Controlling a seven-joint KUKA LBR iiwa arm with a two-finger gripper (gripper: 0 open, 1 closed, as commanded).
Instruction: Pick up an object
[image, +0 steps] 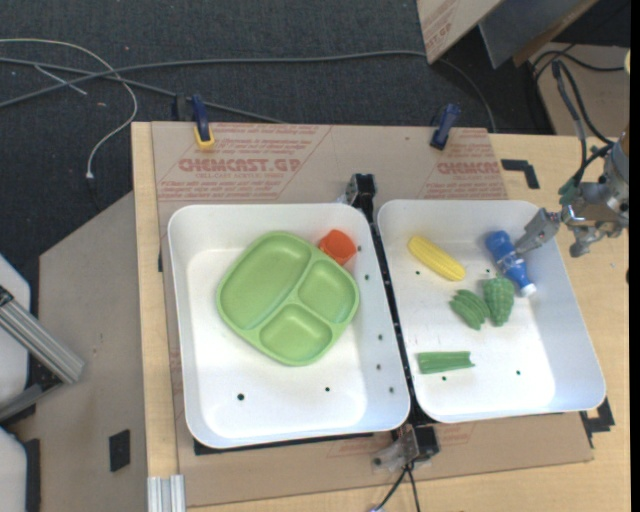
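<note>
In the right bin lie a yellow corn-like piece, a blue bottle, two green leafy toys and a flat green strip. My gripper comes in from the right edge and hangs over the bin's upper right corner, just up and to the right of the blue bottle. Nothing is visibly held in it.
The left bin holds a green divided plate, with a small orange object at its upper right edge. Black clips join the bins along the middle. Cardboard with clamps lies under both bins.
</note>
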